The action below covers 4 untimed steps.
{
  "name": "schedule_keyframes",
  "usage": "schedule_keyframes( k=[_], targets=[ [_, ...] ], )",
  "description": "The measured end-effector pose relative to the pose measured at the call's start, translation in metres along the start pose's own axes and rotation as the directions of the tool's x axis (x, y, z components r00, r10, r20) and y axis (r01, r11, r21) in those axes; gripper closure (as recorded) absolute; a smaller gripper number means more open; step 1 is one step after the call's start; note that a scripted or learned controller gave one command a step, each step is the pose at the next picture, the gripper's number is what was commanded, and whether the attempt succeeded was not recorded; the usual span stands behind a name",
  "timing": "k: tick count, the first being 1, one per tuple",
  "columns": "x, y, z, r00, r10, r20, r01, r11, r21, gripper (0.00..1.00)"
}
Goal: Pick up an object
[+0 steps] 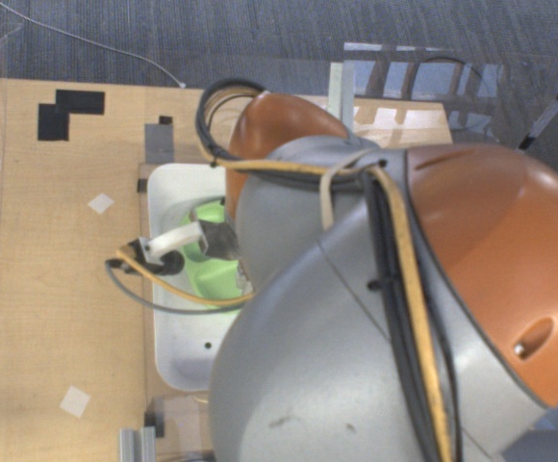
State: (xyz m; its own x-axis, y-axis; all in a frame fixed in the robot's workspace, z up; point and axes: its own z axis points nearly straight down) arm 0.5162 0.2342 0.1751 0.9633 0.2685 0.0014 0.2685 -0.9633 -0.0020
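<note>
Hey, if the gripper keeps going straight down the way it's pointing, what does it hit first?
Most likely the green object lying in the white bin, directly under the gripper. The arm blocks the fingertips, so depth is uncertain.

A single fixed camera looks down at a slant on the tabletop. It sits close to the arm, whose grey and orange body fills the right and lower parts of the view. Past it on the left, part of a white bin shows, with dark carpet along the top.

Grey arm, orange band, yellow cable
</note>
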Motion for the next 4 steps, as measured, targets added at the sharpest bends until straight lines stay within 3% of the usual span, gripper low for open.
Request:
schedule_keyframes(
  k=[1, 2, 3, 4],
  targets=[
    [-0.028, -0.009, -0.015, 0.998, 0.067, 0.000, -0.067, 0.998, 0.001, 1.00],
    [-0.025, -0.004, -0.172, 0.997, 0.075, -0.009, -0.075, 0.997, 0.004, 1.00],
    [-0.033, 0.010, -0.076, 0.994, -0.105, 0.005, 0.105, 0.994, -0.004, 1.00],
    [-0.007, 0.021, -0.126, 0.697, -0.717, 0.003, 0.717, 0.697, -0.002, 1.00]
  ],
)
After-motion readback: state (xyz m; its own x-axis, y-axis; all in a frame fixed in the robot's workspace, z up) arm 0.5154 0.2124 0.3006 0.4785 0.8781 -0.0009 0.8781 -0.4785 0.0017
